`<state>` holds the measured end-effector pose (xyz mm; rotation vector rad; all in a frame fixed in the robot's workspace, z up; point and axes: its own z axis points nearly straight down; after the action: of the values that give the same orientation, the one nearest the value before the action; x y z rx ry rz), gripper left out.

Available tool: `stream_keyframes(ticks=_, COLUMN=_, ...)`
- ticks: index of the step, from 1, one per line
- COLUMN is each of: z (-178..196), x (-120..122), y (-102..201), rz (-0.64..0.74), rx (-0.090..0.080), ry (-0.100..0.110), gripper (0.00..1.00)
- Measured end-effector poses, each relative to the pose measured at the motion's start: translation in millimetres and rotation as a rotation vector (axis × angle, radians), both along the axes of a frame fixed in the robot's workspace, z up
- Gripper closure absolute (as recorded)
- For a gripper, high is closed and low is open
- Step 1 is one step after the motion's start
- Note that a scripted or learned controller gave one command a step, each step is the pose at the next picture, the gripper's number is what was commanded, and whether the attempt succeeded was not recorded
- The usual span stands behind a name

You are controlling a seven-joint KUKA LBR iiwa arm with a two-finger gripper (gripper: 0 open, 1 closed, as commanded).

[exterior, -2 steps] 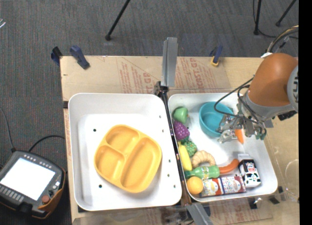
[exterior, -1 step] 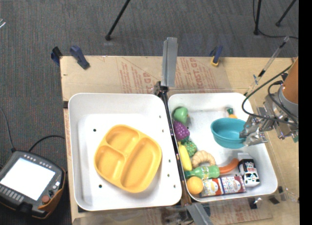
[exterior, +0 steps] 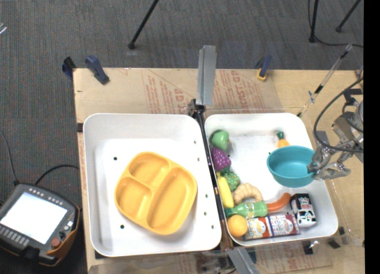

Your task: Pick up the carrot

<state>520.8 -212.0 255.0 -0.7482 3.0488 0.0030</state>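
Low in the right bin [exterior: 270,125], the carrot [exterior: 278,202] lies slantwise, one end rising rightward beneath the bowl [exterior: 291,167]. Gripper [exterior: 321,168] pinches the bowl's right rim.

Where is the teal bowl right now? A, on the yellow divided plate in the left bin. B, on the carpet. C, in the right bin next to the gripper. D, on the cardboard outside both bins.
C: the teal bowl sits in the right bin, with the gripper at its right rim, while the yellow divided plate lies in the left bin.
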Motion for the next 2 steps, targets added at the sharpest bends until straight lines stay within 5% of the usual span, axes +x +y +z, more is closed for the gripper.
stream_keyframes(ticks=1, z=-123.7, x=103.1, y=4.6, rz=0.135, rx=0.009, ry=0.015, gripper=1.00)
stream_keyframes(ticks=2, z=-87.7, x=-9.2, y=35.9, rz=0.603, rx=-0.001, ry=-0.001, gripper=1.00)
